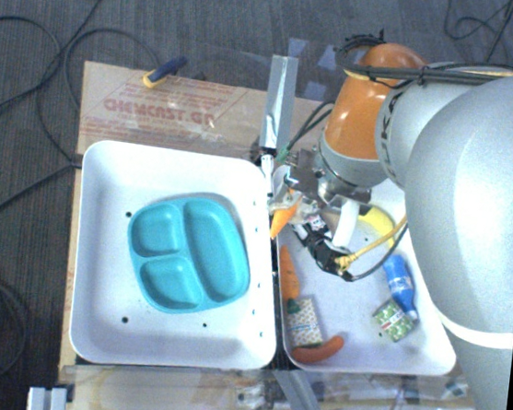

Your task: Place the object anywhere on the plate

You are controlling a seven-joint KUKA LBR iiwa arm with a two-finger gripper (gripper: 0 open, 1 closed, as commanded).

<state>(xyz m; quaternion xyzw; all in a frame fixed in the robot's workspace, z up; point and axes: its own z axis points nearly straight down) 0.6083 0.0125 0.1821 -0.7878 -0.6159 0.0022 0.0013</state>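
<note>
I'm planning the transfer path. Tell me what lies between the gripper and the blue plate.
In the camera view, between the gripper and the blue plate lie bare white bin floor and the adjoining bin walls.

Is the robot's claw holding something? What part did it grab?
I can't tell. The gripper hangs over the right bin's left edge with something orange by it, but no grip shows.

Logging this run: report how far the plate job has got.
Done: nothing yet; the teal plate in the left bin carries no object. In hand: the gripper is low over the right bin's left edge, by an orange item; a grasp can't be confirmed. Left: lift an object, carry it left, set it on the plate.
</note>
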